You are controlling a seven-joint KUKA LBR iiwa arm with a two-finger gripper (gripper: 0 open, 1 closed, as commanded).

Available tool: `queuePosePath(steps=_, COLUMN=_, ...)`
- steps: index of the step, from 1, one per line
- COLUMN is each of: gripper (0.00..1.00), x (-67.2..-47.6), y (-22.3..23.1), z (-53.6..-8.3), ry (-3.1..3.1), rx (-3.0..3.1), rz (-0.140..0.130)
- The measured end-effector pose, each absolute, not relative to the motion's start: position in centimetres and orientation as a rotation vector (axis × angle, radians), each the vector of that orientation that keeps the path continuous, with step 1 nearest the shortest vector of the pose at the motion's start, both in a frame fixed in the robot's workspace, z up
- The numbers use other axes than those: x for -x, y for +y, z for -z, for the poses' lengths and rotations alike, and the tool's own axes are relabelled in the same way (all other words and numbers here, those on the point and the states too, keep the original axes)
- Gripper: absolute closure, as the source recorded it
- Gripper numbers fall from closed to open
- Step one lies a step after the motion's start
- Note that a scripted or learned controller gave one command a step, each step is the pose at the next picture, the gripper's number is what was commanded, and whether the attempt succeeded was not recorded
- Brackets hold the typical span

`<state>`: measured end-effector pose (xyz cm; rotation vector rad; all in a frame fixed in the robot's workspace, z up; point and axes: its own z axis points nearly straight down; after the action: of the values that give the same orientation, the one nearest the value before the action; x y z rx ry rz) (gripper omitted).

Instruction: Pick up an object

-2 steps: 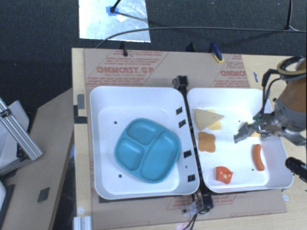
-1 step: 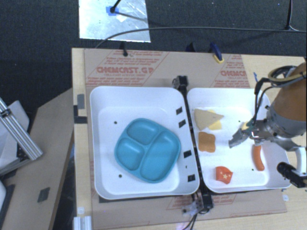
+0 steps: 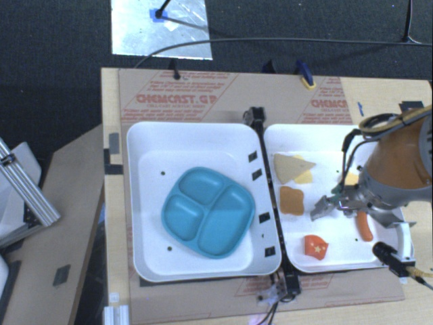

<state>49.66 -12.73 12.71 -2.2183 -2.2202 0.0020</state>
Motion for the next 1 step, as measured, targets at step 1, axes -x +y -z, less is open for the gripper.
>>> queuePosePath(steps=1, gripper=0.00, x=-49.74, y=-12.73, z=-8.33, ry=-2.222, rx=2.222, rz=0.002)
